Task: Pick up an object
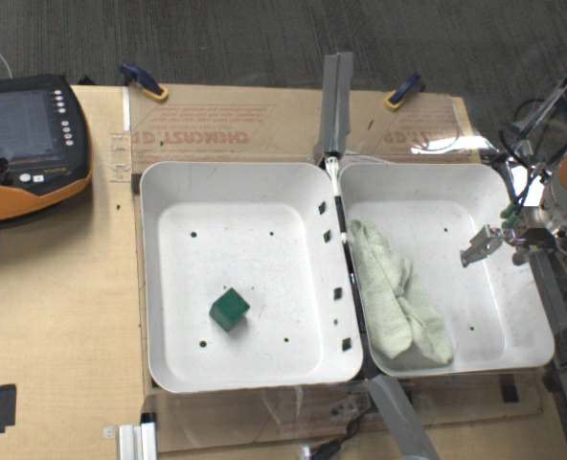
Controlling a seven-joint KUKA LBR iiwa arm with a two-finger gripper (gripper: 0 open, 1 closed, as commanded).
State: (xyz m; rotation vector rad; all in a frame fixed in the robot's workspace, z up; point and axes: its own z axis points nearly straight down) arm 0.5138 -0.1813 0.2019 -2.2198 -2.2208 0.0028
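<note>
Two shallow white bins sit side by side on the surface (pixel 63 353). The left bin (pixel 169 257) holds a small green block (pixel 230 309) near its front middle, turned so its corners point toward the bin's walls. The right bin (pixel 513 353) holds a pale green cloth (pixel 395 295) along its left wall, its long axis running from back to front and slanting slightly rightward. The gripper (pixel 479 247) hangs over the right bin's right half, well apart from the cloth, with nothing in it; whether it is parted or closed cannot be told.

An orange and grey teach pendant (pixel 20 147) lies at the bench's left edge. Two blue and orange clamps (pixel 144 81) (pixel 404 90) grip the cardboard sheet (pixel 264 127) along the bench's far edge behind the bins.
</note>
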